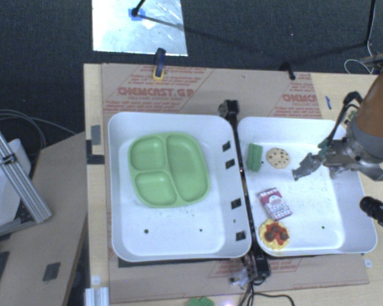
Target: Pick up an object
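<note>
1. The counter point(198, 85) carries two shallow white bins side by side. The left bin point(121, 171) holds a green divided plate point(168, 169). The right bin point(345, 228) holds four small things.

2. The arm point(378, 116) reaches in from the right, and most of it is cut off by the picture's edge. Its wrist hangs over the right bin, on the far right side.

3. The claw point(301, 171) points to the left, above the bin floor. Nothing is seen between its fingers. It is too small and blurred to tell if the fingers are wide or narrow.

4. The things that can be picked are these: a red packet point(275, 203) in the middle of the right bin, a green block point(255, 157) near the wall between the bins, a round cookie point(278, 157) just beside the block, and a small yellow plate of red food point(275, 233) at the near edge.

5. It seems that the step in hand is the approach, and no grasp is made yet. The cookie is the nearest thing to the claw tip, a little to its left, so it is the likely target.

6. The next move would call for the claw to go a bit more left, and then down, with fingers on both sides of the thing. The cookie is flat, so a grip on it may slip.

7. How high the claw is above the bin floor is hard to judge from this slanted view.
</note>
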Tool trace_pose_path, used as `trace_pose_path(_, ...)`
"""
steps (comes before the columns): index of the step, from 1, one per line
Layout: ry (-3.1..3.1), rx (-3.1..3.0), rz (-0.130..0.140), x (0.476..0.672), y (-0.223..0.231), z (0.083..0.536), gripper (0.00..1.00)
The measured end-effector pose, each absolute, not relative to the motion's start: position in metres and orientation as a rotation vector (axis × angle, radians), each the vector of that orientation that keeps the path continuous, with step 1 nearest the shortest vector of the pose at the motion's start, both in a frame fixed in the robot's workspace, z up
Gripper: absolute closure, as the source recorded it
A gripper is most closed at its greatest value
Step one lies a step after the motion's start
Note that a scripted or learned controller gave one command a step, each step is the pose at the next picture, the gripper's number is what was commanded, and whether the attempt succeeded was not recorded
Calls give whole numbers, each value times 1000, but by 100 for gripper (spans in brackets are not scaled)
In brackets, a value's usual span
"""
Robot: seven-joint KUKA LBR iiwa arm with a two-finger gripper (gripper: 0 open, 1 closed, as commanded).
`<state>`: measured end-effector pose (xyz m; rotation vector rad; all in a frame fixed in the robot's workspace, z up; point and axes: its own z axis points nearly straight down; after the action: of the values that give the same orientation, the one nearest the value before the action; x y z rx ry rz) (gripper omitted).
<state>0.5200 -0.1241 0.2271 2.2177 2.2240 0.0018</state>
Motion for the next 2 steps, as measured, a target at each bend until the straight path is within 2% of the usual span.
trace_pose_path(1,2230,2212,2,586,-116,86,0)
trace_pose_path(2,2218,2215,6,633,-160,86,0)
